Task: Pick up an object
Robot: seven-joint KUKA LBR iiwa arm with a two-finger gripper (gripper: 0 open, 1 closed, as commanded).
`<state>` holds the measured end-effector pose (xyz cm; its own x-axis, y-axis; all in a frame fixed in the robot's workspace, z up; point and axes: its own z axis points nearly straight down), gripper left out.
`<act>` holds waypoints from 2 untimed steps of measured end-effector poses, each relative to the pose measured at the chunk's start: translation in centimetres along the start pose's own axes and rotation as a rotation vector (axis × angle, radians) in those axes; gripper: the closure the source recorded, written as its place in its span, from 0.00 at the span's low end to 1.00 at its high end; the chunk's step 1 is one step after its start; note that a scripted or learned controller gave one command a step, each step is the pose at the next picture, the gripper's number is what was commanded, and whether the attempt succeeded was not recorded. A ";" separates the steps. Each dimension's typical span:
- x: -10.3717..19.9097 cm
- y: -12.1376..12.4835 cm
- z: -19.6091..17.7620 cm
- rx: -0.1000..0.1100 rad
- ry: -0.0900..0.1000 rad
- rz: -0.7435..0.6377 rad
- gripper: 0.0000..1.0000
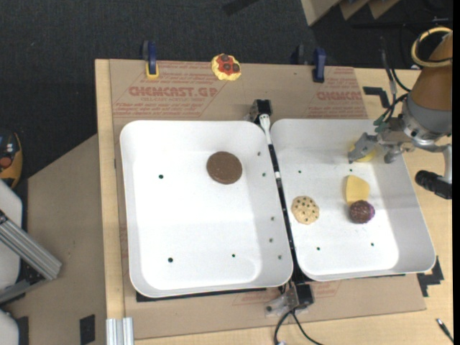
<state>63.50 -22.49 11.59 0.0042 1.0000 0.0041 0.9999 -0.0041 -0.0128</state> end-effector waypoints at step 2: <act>4.2 -5.8 2.1 -0.015 -0.005 -0.003 1.00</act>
